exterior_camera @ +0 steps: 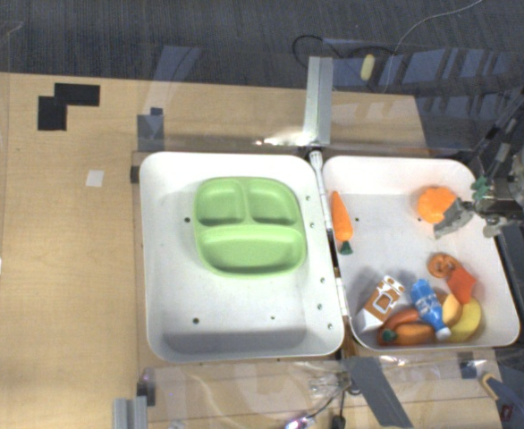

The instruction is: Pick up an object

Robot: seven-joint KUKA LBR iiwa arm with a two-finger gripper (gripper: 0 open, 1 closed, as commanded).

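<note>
The right bin (396,181) holds the loose objects. An orange round piece (434,204) lies near its far right, and an orange carrot (341,219) rests against its left wall. Several small toys are heaped in the near right corner, among them a blue bottle (427,302), a white and brown box (383,299), a yellow piece (465,318) and a red piece (461,284). My gripper (470,225) hangs over the bin's right side, just right of the orange round piece. It is open with nothing between its fingers.
A green divided plate (249,224) lies in the left bin (168,311). A metal post (319,96) rises behind the wall between the two bins. Bare bin floor stretches between the carrot and the orange round piece.
</note>
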